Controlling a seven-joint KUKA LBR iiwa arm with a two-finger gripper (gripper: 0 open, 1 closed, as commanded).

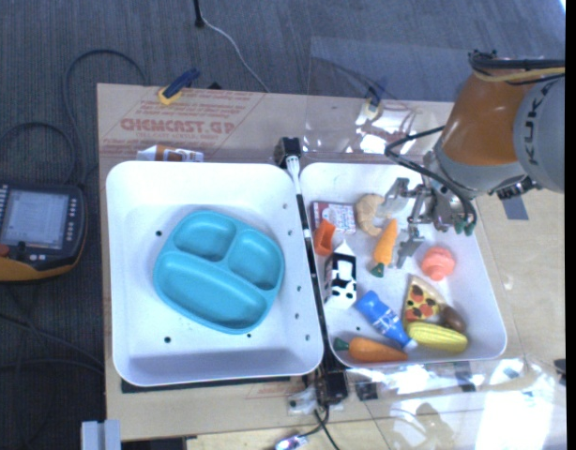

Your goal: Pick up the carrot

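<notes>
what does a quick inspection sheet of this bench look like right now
surface: two white bins side by side, left bin, right bin.
job's things: carrot in the right bin, just left of the hand; second carrot at the front edge.
clutter: blue divided plate in the left bin; pizza slice, corn cob, blue tube, cow-patterned carton in the right.
grippers: hand low over the right bin, holding nothing seen.
cables: black cable on the floor.
surroundings: teach pendant, grey carpet.
</notes>
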